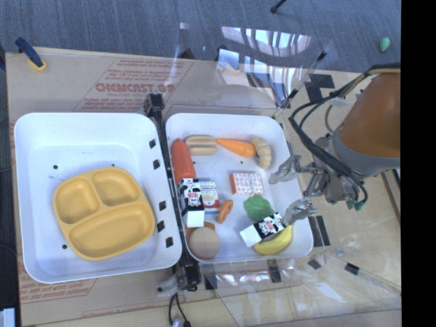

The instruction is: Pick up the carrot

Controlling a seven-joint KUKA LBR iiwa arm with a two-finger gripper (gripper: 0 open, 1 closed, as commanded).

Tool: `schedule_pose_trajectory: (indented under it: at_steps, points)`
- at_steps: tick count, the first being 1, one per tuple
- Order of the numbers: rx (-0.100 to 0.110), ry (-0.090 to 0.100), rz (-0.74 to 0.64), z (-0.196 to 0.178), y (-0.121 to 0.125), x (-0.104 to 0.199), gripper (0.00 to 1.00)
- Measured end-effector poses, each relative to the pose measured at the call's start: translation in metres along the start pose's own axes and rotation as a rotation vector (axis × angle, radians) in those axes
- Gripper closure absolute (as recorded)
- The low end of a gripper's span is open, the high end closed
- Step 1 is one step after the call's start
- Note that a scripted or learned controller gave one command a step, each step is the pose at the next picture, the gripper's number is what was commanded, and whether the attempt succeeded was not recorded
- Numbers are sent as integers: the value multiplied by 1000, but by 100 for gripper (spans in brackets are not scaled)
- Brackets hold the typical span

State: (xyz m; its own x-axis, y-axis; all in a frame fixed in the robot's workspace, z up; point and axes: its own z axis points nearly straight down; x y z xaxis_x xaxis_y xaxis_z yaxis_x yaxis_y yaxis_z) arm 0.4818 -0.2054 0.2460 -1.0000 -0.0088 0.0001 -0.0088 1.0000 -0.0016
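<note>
Where the carrot (236, 146) lies between hot dog bun (200, 144) and bread roll (262, 153), end effector (294, 190) released, well apart

We saw two white bins side by side on a cardboard-covered bench (102, 80). The left bin (34, 135) held a yellow divided plate (103, 212). In the right bin (204, 120), a hot dog bun (200, 144) lay near the top wall, with a red sausage (182, 161) just below it along the left wall. A bread roll (263, 152) sat toward the right. A red patterned box (246, 182) lay mid-bin, a milk carton (196, 197) left of it. A green pepper (258, 206) rested above a banana (274, 242), and an egg (204, 242) sat by the bottom wall.
</note>
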Motion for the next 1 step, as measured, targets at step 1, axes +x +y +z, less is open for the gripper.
schedule_pose_trajectory:
  at_steps: [1]
  points:
    - [-2,6,473,109,-1,-65,0]
